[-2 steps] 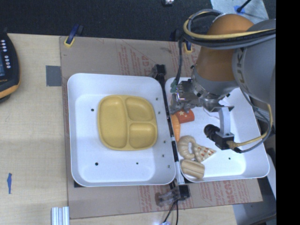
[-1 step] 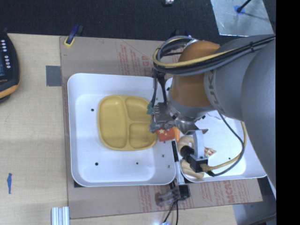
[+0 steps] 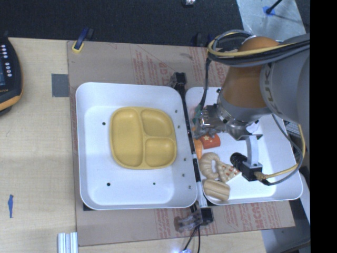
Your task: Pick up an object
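Tool (image 3: 204, 121) low in right bin (image 3: 279, 157), mostly hidden under arm (image 3: 253, 83); cannot tell its grip. Orange thing (image 3: 208, 140) half hidden. Red worktop (image 3: 131, 62) writing too faint to read.

A wooden bench (image 3: 37, 157) bears cardboard (image 3: 131, 54) under two white bins (image 3: 87, 141).

right bin, left edge — orange block (image 3: 209, 140) | tan pretzel (image 3: 211, 165) | beige bread roll (image 3: 217, 190) — clustered
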`<move>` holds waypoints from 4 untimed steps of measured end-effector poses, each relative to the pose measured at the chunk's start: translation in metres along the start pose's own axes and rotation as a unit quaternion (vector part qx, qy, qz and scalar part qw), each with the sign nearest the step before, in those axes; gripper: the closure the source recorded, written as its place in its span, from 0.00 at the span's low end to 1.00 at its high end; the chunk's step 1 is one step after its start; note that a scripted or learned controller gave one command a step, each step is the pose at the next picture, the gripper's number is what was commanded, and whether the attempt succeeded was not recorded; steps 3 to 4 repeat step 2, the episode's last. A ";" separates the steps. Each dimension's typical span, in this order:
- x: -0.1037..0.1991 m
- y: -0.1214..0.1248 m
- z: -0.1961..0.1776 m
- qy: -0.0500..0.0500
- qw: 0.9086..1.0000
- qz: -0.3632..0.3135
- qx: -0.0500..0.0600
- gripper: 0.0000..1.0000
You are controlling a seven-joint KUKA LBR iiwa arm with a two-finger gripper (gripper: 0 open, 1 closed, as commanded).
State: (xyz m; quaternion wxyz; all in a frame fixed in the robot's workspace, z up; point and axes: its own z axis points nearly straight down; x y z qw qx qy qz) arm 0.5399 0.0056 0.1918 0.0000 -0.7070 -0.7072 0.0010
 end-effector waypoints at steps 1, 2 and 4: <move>0.018 -0.018 -0.058 0.001 1.000 -0.002 0.001 1.00; 0.031 0.025 -0.028 0.000 1.000 -0.004 -0.001 1.00; 0.031 0.025 -0.028 0.000 1.000 -0.004 -0.001 1.00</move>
